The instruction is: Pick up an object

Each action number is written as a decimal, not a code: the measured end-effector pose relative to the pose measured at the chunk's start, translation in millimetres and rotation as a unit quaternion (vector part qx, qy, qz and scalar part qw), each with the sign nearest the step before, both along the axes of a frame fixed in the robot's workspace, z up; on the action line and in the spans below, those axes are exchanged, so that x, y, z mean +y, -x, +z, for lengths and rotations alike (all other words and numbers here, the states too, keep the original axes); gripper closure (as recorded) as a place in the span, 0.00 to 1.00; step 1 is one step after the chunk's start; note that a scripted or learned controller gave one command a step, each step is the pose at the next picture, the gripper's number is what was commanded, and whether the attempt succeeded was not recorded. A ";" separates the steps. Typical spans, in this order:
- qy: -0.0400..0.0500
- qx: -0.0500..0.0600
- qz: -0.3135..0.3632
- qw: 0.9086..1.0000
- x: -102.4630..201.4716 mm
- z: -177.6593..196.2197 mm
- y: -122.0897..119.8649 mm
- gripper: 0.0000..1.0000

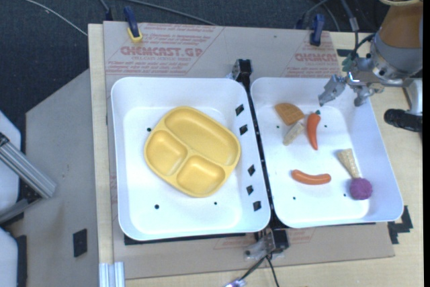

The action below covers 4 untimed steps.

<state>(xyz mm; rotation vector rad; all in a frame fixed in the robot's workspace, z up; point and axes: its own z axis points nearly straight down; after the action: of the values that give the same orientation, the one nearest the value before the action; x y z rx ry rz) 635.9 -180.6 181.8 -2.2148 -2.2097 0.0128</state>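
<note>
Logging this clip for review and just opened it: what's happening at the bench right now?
A grey arm with an orange band reaches in from the right, its claw hovering over the far edge of the right bin, fingers apart and holding nothing. Just below it lies a small carrot. The same bin also holds a bread slice, a pale wedge, a sausage, a cone and a purple ball. The left bin holds a yellow divided plate. Nothing is picked up yet.

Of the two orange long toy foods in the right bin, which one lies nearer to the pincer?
The carrot, pointing almost straight up the bin just below the pincer. The sausage lies crosswise, lower in the bin.
</note>
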 end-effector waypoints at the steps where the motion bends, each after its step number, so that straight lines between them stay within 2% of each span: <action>1: 0.001 -0.007 0.001 1.000 0.2 8.2 -3.4 0.00; 3: 0.001 -0.004 0.001 1.000 -5.3 -99.6 -3.1 0.00; 4: 0.002 -0.008 0.002 1.000 -5.5 -84.5 -5.4 1.00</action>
<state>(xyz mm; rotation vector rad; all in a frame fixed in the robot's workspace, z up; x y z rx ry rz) 641.3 -186.1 97.3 -2.2201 -2.2241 -0.0013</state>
